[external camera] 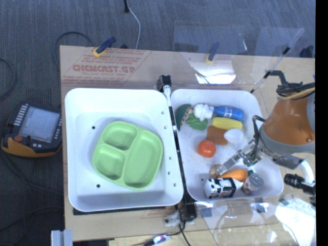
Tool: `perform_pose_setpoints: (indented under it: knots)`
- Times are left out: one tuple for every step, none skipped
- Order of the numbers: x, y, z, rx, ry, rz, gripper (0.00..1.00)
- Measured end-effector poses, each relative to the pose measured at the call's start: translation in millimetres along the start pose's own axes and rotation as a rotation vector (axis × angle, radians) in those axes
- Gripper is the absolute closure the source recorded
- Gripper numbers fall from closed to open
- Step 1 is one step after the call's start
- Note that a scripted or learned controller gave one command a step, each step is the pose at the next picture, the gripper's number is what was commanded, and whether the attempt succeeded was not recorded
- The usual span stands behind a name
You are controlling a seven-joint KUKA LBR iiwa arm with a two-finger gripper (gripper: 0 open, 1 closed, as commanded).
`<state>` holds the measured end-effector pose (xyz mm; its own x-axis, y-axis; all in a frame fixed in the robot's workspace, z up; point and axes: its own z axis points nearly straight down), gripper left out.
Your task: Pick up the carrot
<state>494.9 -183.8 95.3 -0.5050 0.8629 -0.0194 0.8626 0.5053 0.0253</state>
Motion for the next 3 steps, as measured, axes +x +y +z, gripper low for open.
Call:
perform_pose_setpoints:
  knots:
    - [46.7, 22.9, 1.3, 0.010, 0.001, 0.078, 0.00]
    - [3.9, -0.8, 1.4, 0.006, 0.013, -0.150, 0.00]
    - [3.5, 1.8, -10.6, 0.001, 0.012, -0.150, 1.00]
